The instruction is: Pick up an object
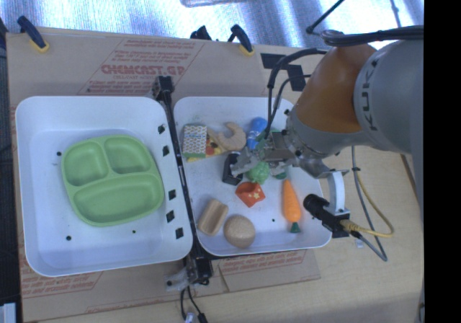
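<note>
The left bin (32,170) holds a green divided plate (112,179), which lies flat a little toward nine o'clock of the bin's middle, with two small compartments along its twelve o'clock side and one long one along its six o'clock side. The right bin (216,109) touches the left one along a row of black clips and carries all the small objects. At its ten o'clock sits a colourful patterned block (194,140), and just at that block's three o'clock lies a tan curved piece (232,135), the two nearly touching. At the bin's seven o'clock a tan bread-like cylinder (212,216) lies tilted, and a round beige ball (239,231) rests just beside it at its four o'clock. Near the bin's centre a red block (251,194) sits apart from both. A blue object (257,127) shows at the bin's one o'clock, partly hidden by the arm. The gripper (245,168) is down among the things at the middle of the bin, just at twelve o'clock of the red block, with a green leafy object (259,171) pressed against its three o'clock side; whether it grips anything I cannot tell, since the wrist covers it. An orange carrot (290,202) lies upright in the view at the bin's four o'clock, well apart from the ball.
</note>
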You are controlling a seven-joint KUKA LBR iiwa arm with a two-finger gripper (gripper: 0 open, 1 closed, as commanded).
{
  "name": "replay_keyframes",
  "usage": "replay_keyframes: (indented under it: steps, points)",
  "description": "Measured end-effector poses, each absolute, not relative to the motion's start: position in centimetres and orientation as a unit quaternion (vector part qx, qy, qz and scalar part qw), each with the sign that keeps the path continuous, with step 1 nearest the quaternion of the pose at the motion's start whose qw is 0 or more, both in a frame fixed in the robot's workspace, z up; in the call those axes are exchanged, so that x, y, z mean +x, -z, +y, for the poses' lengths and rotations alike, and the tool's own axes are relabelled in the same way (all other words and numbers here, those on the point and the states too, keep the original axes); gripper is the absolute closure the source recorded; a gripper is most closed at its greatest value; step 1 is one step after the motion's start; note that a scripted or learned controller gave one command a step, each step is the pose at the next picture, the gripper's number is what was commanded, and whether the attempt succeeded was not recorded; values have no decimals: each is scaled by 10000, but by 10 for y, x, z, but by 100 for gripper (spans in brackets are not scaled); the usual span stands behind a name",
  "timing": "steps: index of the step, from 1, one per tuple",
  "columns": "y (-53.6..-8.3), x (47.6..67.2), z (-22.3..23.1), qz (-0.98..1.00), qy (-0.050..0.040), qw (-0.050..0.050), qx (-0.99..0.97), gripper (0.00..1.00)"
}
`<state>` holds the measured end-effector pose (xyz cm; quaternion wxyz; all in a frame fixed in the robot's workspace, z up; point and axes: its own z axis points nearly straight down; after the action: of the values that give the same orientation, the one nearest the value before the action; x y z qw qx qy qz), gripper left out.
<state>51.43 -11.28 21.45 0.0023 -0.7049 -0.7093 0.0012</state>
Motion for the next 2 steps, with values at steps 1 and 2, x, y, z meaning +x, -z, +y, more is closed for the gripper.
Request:
replay_keyframes:
  steps: [1,2]
  points:
    - [-112,577,-127,-7097,-21,22,-7045,0]
    - [-95,623,-105,-7092,-14,-6,-7050,0]
